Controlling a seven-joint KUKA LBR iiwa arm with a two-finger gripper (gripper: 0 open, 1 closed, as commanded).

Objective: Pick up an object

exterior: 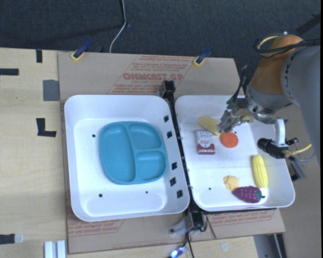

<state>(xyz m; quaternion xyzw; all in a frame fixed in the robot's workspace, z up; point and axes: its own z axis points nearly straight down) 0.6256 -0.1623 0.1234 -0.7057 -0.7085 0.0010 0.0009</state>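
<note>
Right bin (269, 198) on the desk: pincer (226, 123) low over the bin's upper middle, finger state cannot be told. Orange ball (229, 140) just at its 5 o'clock; pale yellow piece (207, 124) at 9 o'clock; red-and-white carton (205, 143) at 8 o'clock. Left bin (81, 117) holds a blue divided plate (133, 152).

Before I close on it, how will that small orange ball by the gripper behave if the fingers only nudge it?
The orange ball looks round and smooth, so it would probably roll across the flat floor of the right bin. It looks small and likely light, so a glancing touch from the gripper could send it toward the red-and-white box or the corn cob.
</note>
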